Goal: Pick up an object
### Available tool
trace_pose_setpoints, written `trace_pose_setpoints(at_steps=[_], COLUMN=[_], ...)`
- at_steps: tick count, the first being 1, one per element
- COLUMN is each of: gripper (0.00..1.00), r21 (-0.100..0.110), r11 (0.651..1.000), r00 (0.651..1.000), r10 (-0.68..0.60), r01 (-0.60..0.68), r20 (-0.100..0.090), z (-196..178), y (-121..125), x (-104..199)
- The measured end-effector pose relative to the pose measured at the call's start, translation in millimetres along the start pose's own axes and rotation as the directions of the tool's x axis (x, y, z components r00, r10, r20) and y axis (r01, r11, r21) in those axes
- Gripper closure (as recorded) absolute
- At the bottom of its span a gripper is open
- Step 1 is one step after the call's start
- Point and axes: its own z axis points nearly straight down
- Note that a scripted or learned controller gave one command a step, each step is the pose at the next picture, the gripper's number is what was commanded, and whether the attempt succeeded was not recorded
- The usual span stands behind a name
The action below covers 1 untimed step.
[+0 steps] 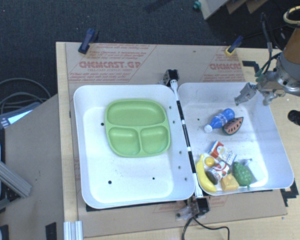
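My gripper hangs over the far right corner of the right bin, fingers spread apart and open, nothing between them. Below and left of it lie a small blue bottle and a brown-and-red watermelon slice, touching each other. At the bin's near side is a cluster: a yellow banana, a red-and-white packet, a yellow block and a green bumpy piece. None of these touches the gripper.
A green three-part plate lies in the left bin. A black divider rail runs between the bins. Clamps sit on the far edge of the board. Cables and the arm stand at the right.
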Motion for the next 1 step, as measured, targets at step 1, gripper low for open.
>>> trace_pose_setpoints(at_steps=[1], gripper=[0.0], r21=[0.001], r11=[1.0], r00=[1.0], r10=[-0.001], r01=[0.001], r20=[0.0], z=[103.3], y=[-36.0], x=[81.5])
